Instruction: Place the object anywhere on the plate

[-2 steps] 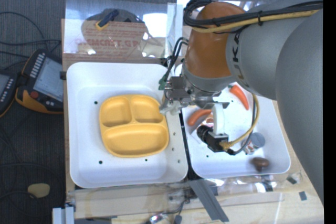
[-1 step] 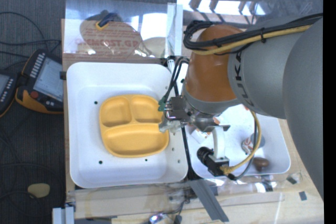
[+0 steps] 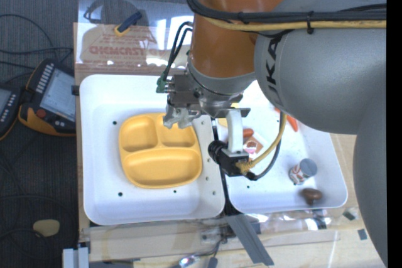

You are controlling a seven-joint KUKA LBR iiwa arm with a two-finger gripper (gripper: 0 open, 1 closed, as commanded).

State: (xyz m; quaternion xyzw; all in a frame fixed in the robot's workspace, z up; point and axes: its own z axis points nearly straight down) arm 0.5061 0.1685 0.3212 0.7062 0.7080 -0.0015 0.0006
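The grey arm (image 3: 314, 53) reached in from the right and bulked over the middle of the counter, its orange band (image 3: 229, 22) hanging above the seam between the two white bins, presumably because the work ran from one bin to the other. The left bin (image 3: 100, 198) carried the yellow plate (image 3: 160, 150), a divided one lying flat near the bin's centre and close to its right wall, where a short reach could drop something onto it. Nothing lay on the plate, so I judged the placing not yet done. The right bin (image 3: 333, 191) held the loose pieces: a small grey-and-blue object (image 3: 306, 169) and a brown lump (image 3: 312, 195) toward its front right corner, and a reddish item (image 3: 249, 134) with something pinkish beside it near the left wall, partly hidden by the wrist. Which of these was the task's object could not be told. The gripper (image 3: 179, 117) sat over the plate's back right corner; whether it was released or clenched, or carried anything, I could not tell.
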